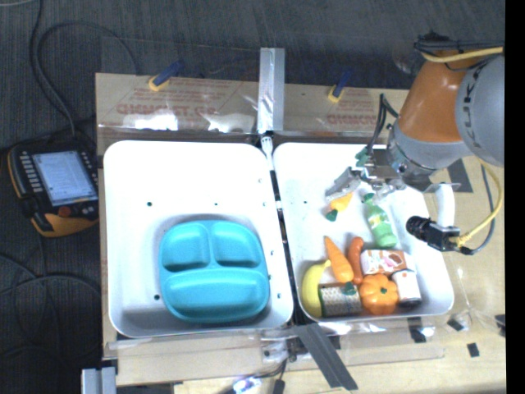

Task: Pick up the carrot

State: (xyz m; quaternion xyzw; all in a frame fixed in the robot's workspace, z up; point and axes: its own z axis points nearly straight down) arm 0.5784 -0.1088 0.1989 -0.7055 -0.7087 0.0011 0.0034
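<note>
Right shallow white bin [287,220] packed along near edge. Grey metal tool [354,180] hovering upper middle, fingers apart, nothing between. Orange plastic carrot [337,258] lying lower down, wedged between yellow banana [310,286] and second orange carrot-like piece [356,255]. Best come straight down, straddle narrow way, avoid neighbours.

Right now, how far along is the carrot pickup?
Nothing looks done yet: the carrot lies in the right bin among the toy food, beside a second orange piece. In hand: the pincer hangs over the bin's upper part, up from the carrot, near a small yellow and green item. Left: move to the carrot, grasp it and lift.
</note>
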